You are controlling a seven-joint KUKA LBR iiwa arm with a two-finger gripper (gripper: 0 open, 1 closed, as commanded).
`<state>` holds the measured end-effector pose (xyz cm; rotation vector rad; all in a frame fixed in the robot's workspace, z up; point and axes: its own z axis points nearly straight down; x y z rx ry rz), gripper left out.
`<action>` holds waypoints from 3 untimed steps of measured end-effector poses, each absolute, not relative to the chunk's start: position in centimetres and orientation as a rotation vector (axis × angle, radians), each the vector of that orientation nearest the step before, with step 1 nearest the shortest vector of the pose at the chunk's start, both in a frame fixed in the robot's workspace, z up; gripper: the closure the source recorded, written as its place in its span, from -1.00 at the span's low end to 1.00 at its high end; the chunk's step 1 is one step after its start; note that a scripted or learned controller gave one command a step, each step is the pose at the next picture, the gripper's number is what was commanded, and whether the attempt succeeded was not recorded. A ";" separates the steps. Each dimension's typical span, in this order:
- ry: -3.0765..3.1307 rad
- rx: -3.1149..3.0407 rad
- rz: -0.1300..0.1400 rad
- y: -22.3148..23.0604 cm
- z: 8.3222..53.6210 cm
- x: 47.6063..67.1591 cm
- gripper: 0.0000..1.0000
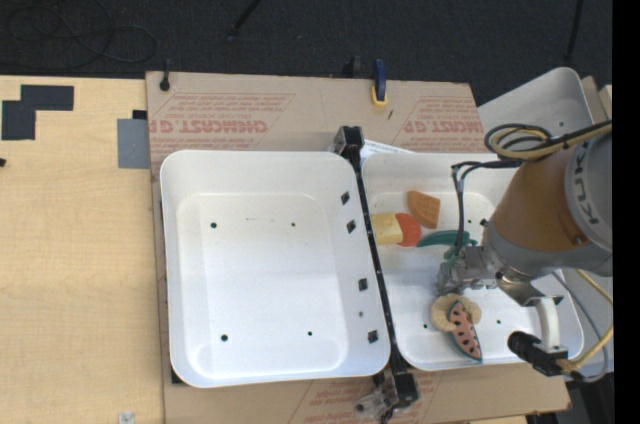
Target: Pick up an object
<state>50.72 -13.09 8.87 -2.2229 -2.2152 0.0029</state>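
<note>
Both bins are plain white: the left bin (pixel 262 174) and the right bin (pixel 425 352). In the right bin lie an orange wedge (pixel 423 208), a pale yellow block (pixel 385 229) with a red piece (pixel 409 231) against it, a teal-green item (pixel 438 238), and a watermelon slice (pixel 463 328), red with dark seeds and a green rind. The arm's band (pixel 540 204) is orange. The tabletop (pixel 70 252) is light wood, under brown cardboard (pixel 250 117) with red print.
</note>
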 end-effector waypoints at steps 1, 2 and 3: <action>-2.229 -2.216 -0.006 -9.1 11.7 58.5 1.00; -2.217 -2.224 0.004 -8.6 8.6 57.2 1.00; -2.221 -2.218 0.012 -9.5 10.3 62.9 1.00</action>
